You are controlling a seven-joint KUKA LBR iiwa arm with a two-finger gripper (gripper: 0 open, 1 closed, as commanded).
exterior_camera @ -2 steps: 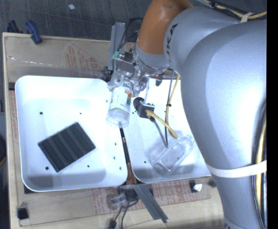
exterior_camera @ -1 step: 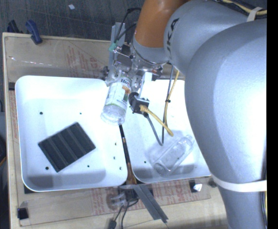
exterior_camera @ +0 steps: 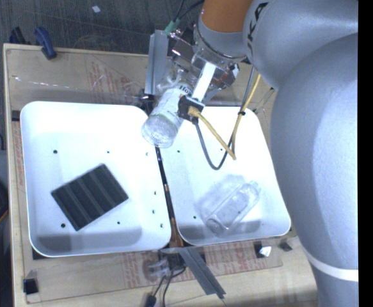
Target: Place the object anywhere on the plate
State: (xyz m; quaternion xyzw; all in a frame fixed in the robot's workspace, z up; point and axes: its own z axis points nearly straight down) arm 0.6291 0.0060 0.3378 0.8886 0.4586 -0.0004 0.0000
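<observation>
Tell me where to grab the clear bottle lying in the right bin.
Take the clear bottle around its mid-body, coming down from above. It lies on its side, slanting from lower left to upper right, so close across that axis, away from the narrower neck.

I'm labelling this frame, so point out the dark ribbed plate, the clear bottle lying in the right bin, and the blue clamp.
dark ribbed plate [exterior_camera: 89,196], camera view, centre of its top.
clear bottle [exterior_camera: 231,204], camera view, mid-body.
blue clamp [exterior_camera: 45,41], camera view, its handle.
</observation>
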